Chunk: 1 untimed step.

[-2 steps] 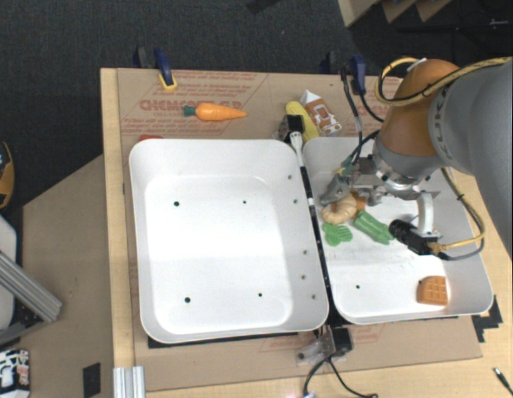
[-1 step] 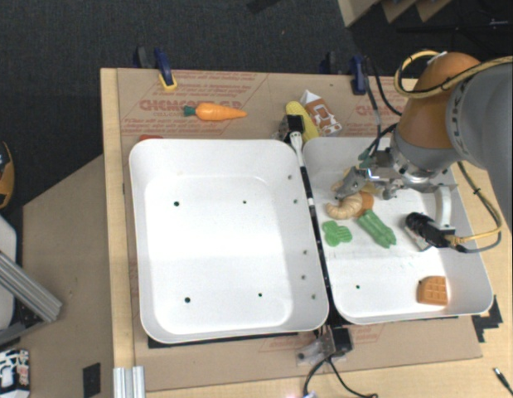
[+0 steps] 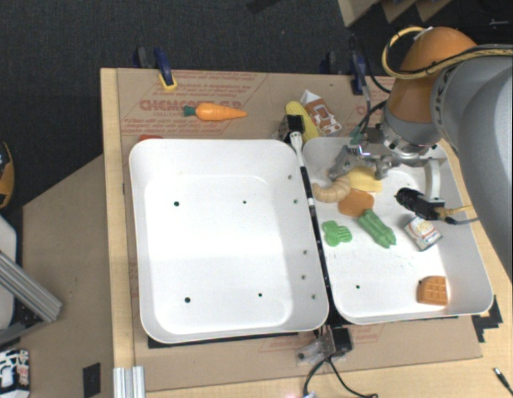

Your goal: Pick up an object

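My gripper [image 3: 365, 161] hangs low over the back of the right bin [image 3: 463, 293]. Directly under it lies a pale yellow piece [image 3: 362, 179], touching or nearly touching the gripper. Just left of that sits a tan curved pastry [image 3: 329, 192], with an orange block [image 3: 355, 203] beside it. Further forward lie a green pickle [image 3: 377, 228] and a small green leafy toy [image 3: 336, 234]. A small white and grey packet [image 3: 423, 234] rests to the right, and an orange waffle piece [image 3: 433, 290] sits near the front right corner.
The left bin [image 3: 157, 172] adjoins the right one along a black seam. Behind the bins, on the cardboard, lie a carrot [image 3: 216, 112], a yellow banana [image 3: 299, 113] and a red-and-white carton [image 3: 324, 116]. The arm's grey body fills the right side.
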Each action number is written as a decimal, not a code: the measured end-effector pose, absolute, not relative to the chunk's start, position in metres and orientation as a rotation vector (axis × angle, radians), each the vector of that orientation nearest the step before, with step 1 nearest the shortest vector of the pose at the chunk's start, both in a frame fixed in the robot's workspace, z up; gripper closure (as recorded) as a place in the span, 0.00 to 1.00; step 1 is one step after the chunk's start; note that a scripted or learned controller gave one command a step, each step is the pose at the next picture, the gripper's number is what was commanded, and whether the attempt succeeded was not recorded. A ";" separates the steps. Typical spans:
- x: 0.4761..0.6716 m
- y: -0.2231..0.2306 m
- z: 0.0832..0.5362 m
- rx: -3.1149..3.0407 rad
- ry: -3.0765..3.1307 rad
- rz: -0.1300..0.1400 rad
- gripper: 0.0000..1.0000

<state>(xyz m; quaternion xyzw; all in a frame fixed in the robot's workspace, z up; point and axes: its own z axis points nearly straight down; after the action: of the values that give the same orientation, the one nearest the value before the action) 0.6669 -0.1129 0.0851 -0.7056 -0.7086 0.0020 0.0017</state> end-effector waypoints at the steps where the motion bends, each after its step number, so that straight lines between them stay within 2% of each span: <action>1: 0.667 -0.090 0.085 -2.218 -2.223 0.001 0.00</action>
<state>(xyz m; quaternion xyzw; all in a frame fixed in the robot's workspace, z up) 0.6667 -0.0903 0.0854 -0.7062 -0.7080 0.0002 0.0007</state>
